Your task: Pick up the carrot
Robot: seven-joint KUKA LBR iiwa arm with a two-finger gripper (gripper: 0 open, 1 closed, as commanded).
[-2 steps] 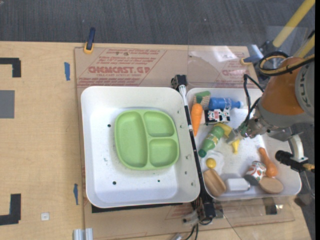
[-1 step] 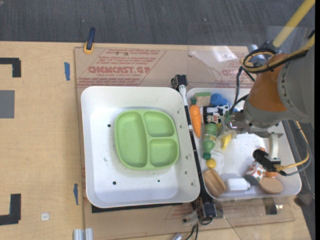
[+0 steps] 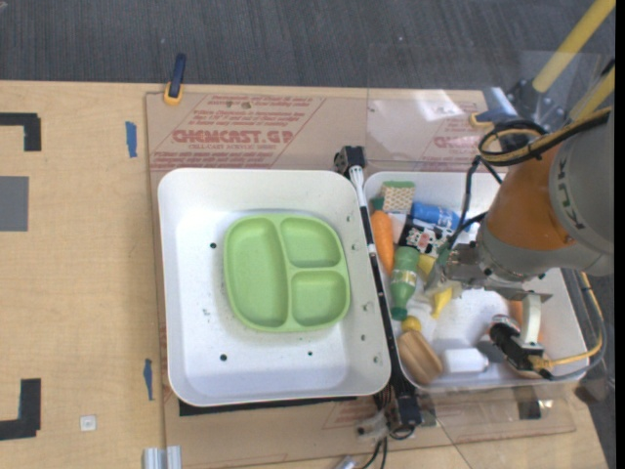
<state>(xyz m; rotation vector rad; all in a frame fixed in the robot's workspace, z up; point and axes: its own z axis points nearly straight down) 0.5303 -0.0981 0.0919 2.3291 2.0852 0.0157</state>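
we list two white bins side by side. left bin: one green divided plate, lying flat near its middle. right bin: the carrot against the left wall, lying lengthwise, a green bottle just beside it; a blue box, a bread roll, a white block. the gripper hangs over the clutter to the carrot's right, apart from it; we cannot tell its opening, nor see anything held.
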